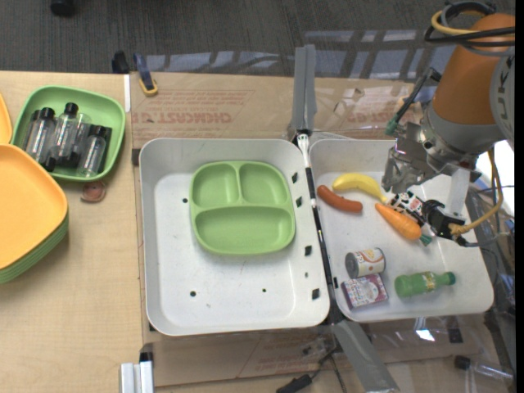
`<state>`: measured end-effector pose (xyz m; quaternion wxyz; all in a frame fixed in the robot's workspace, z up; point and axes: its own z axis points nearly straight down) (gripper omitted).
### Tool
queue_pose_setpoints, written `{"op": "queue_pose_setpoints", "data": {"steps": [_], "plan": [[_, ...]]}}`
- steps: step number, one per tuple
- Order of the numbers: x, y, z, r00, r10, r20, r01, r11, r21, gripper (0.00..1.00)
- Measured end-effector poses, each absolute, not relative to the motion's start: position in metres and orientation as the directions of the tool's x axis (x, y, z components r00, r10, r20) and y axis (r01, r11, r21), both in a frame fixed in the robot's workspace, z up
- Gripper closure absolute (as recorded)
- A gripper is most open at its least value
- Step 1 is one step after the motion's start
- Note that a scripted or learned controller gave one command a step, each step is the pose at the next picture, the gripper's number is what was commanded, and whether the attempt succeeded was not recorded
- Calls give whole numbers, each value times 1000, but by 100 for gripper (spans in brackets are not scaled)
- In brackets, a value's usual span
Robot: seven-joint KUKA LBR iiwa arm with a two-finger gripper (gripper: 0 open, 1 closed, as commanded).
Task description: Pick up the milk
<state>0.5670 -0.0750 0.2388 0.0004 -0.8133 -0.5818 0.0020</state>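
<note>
Lying in right bin (473, 295), milk (412, 206), brown bench (78, 334), grey carpet (246, 15)

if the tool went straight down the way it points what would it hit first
Probably the black-and-white carton just under the tool, beside the banana and carrot, though depth is unclear from this slant.

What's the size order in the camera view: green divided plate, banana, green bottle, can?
1. green divided plate, by far the largest
2. green bottle and banana: look alike, not ranked
3. can, the smallest
</note>
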Motion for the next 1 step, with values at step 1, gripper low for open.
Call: {"op": "queue_pose_setpoints", "data": {"steps": [1], "plan": [[531, -102, 238, 110, 994, -1, 994, -110, -4, 100]]}}
